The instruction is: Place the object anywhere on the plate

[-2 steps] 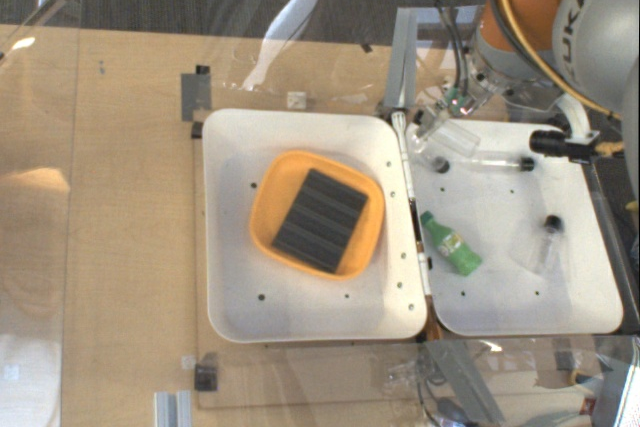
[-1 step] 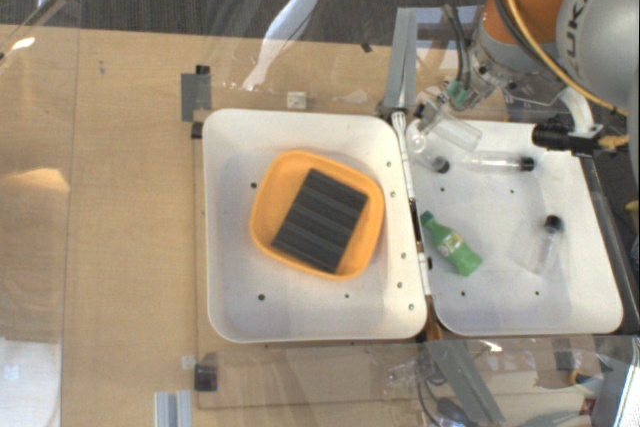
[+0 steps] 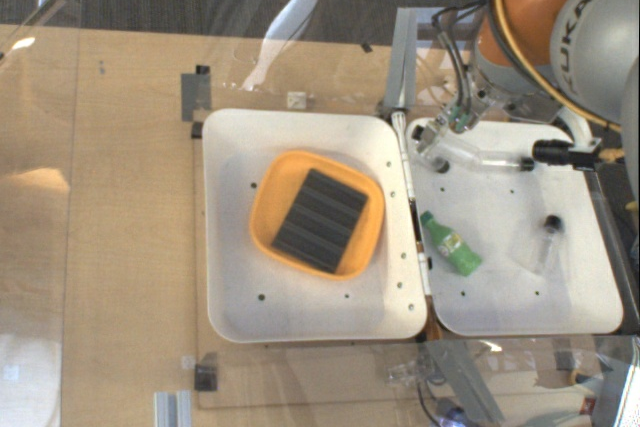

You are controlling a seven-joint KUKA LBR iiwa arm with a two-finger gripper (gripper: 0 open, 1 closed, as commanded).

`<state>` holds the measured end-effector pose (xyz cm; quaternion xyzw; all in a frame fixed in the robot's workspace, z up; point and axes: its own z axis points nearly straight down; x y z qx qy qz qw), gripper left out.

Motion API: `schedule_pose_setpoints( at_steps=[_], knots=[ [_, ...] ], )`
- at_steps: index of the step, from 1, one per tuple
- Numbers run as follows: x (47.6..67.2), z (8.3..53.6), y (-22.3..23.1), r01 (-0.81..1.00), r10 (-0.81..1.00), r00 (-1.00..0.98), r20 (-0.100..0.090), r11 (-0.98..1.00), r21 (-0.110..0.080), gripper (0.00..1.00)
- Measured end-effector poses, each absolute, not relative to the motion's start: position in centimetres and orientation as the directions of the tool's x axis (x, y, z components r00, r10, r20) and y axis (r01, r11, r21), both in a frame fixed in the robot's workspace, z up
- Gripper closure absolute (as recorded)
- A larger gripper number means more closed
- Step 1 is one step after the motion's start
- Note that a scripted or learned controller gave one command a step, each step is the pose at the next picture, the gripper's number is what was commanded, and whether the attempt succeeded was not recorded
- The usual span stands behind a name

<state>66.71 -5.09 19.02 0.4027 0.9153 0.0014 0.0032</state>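
Wooden tabletop [image 3: 110,215] fills most of the frame, and it carries two shallow white bins side by side: the left bin [image 3: 230,295] and the right bin [image 3: 590,305]. An orange plate [image 3: 262,215] sits in the middle of the left bin, and a dark ribbed block [image 3: 320,220] already lies on it. The object for the task seems to be the green bottle [image 3: 450,245], which lies on its side near the left edge of the right bin, close to the wall between the bins, its long axis running from upper left to lower right. The arm [image 3: 570,5] comes in at the upper right of the frame, and the claw [image 3: 455,120] hangs over the upper left corner of the right bin, so the bottle lies below it in the frame, near but apart. The claw is small and half lost among cables and glare; whether it is released or clenched I cannot tell, and I see nothing held in it. A clear syringe-like thing [image 3: 545,240] in the right bin is also hard to make out.
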Motion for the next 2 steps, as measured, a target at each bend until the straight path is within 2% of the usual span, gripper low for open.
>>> schedule_pose_setpoints(
  at_steps=[2],
  knots=[
    [67.1,21.5,-4.7,0.734,0.734,-0.679,-0.015,0.679,0.018,1.00]
  ],
)
